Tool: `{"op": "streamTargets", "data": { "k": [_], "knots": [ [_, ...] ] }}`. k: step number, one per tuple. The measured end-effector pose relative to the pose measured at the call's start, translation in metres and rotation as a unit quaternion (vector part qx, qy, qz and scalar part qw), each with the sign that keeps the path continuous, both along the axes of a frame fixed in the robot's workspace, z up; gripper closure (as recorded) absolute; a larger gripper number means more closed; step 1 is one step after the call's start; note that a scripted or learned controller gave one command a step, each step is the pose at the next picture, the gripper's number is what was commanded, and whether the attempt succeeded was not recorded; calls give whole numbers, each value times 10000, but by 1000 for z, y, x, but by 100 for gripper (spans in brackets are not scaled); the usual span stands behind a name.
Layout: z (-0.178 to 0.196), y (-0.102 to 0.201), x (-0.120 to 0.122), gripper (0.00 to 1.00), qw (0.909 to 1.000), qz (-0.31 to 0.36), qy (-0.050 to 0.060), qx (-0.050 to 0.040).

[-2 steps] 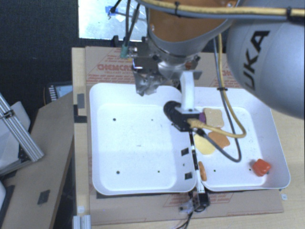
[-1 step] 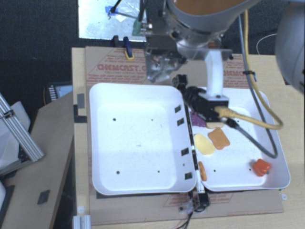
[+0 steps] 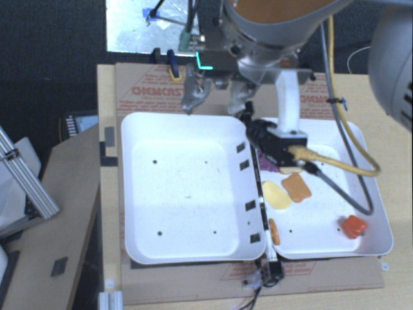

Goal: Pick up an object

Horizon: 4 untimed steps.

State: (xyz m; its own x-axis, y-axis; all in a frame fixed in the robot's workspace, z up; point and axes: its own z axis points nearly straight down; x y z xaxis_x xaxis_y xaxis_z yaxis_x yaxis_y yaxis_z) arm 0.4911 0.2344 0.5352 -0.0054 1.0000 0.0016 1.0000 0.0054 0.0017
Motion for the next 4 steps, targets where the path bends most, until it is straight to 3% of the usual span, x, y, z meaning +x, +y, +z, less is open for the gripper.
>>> {"op": "streamTargets", "data": {
  "k": [1, 2, 3, 4],
  "knots": [
    [0, 0, 0, 0, 10000, 0, 0, 0],
    [12, 0, 0, 100, 10000, 21, -13, 10],
    [11, 0, 0, 0, 10000, 28, -7, 7],
    [22, 1, 0, 100, 10000, 48, -18, 16]
  ]
}}
